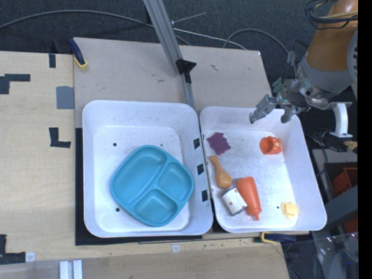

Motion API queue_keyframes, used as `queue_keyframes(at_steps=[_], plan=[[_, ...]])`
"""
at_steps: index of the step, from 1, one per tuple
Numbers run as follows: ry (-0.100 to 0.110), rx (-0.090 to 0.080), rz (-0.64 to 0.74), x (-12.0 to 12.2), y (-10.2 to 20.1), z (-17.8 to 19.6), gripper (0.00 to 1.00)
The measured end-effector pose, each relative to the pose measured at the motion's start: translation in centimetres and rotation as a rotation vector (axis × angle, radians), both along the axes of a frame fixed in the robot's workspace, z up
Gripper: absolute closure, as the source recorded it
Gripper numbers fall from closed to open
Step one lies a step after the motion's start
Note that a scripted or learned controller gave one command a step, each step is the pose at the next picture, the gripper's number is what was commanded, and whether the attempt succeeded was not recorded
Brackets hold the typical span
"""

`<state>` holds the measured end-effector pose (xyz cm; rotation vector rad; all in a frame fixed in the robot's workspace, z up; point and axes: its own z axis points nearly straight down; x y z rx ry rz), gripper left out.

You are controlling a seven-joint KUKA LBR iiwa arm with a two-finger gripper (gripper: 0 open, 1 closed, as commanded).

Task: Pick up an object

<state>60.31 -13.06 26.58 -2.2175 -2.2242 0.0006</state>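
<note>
My gripper (272, 110) hangs open and empty over the far edge of the right bin (311, 179), nearest thing the small orange cup (270, 145) just nearward of my fingers, carrot (250, 196) farther near-left.

Dark grey carpet (244, 4) runs across the top, thin cables (70, 15) snaking over it. Pale wooden bench (35, 156) carries black tape marks (55, 137), and a slanted aluminium post (163, 25) rises from the board.
</note>
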Motion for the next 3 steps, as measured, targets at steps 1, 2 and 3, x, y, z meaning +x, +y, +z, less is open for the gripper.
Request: queue_keyframes(at_steps=[1,2,3], plan=[[0.000,0.000,0.000,0.0,0.0,0.0,0.00],[0.005,-0.001,-0.002,0.0,-0.8,-4.9,0.00],[0.006,-0.001,-0.001,-0.8,-0.3,-9.6,0.00]])
